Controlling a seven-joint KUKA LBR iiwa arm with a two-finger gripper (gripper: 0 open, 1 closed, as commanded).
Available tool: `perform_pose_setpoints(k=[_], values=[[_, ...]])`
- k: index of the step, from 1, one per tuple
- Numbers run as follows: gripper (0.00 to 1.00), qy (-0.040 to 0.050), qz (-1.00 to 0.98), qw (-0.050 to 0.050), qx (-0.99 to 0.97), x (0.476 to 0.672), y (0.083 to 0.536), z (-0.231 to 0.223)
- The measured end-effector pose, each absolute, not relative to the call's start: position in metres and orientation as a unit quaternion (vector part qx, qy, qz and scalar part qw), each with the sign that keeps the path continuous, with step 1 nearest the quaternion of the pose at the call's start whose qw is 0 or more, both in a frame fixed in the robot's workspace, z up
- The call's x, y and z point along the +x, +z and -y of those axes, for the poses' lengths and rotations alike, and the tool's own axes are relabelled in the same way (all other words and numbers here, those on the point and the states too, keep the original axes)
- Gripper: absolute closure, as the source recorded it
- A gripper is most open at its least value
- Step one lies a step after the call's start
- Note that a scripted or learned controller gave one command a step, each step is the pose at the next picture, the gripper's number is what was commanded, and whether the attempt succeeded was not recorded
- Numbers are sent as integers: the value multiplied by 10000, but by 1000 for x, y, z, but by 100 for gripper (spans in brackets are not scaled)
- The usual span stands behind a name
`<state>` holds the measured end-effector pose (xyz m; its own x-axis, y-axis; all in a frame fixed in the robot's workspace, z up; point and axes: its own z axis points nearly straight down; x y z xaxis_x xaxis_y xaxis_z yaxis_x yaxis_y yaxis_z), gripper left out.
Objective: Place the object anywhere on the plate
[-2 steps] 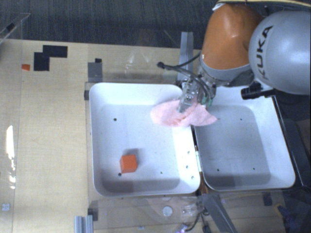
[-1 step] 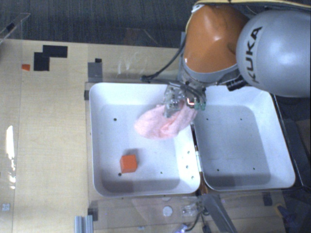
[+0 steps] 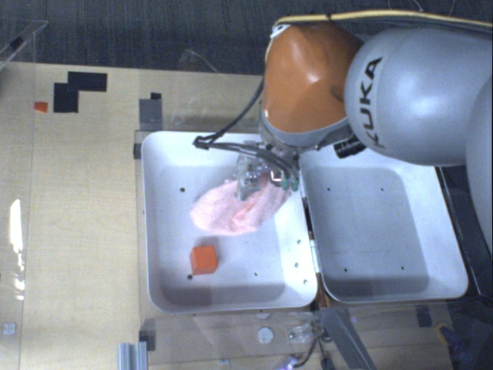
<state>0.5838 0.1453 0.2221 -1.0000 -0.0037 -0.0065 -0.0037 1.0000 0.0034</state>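
1. Left bin [image 3: 158,230]: orange block [image 3: 204,260] on the floor, near the front left corner.
2. Pink plate [image 3: 231,209] mid-bin, up and right of the block, apart from it.
3. Gripper [image 3: 254,182] low over the plate's upper right edge; finger state impossible to tell.
4. Right bin [image 3: 385,230]: white floor, partly under the arm [image 3: 400,91].

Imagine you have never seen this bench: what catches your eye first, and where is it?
First, the big grey arm with its orange band filling the upper right, reaching over the left bin. Next, the gripper down at a pale pink plate in that bin's middle. Then a small orange block near the bin's lower left.
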Motion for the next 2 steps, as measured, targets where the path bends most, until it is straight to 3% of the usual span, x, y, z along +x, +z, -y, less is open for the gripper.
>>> perform_pose_setpoints(k=[1, 2], values=[[100, 21, -10000, 36, -13, 564, 226, -193], [0, 21, -10000, 39, -11, 564, 226, -193]])
